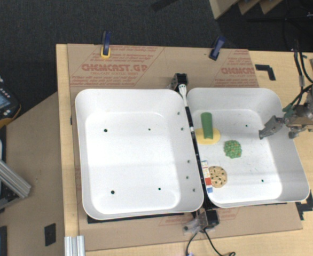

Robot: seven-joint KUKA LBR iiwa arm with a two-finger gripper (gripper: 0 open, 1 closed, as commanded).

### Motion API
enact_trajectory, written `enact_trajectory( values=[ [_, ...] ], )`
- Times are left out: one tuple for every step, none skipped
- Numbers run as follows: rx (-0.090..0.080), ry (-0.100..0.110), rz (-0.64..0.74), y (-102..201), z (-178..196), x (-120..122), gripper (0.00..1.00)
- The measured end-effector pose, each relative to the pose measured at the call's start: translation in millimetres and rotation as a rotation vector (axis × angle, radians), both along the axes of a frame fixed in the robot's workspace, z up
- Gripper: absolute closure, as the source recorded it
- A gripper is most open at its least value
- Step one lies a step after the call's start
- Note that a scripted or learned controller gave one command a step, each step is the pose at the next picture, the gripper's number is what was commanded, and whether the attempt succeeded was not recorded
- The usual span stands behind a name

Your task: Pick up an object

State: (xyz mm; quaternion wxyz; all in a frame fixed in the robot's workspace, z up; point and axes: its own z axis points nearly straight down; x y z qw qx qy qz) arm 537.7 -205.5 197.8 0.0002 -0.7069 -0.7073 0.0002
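Brown "CHEMCAST" board point(125, 63) under bins point(92, 159)

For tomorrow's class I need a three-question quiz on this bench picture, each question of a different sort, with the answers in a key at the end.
1. True or false: the green block stands in the left bin.
2. Which thing lies nearest the front rim of the right bin? A) the broccoli piece B) the cookie C) the yellow base
3. Fill in: the gripper hangs over the right bin's ____ edge, apart from all the items.

Key: 1 false; 2 B; 3 right
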Motion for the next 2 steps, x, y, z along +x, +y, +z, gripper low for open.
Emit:
enact_trajectory(
  values=[
    [-0.001, -0.003, 0.005, 33, -40, 47, 0.0],
    [0.006, 0.013, -0.001, 64, -114, -22, 0.0]
  ],
)
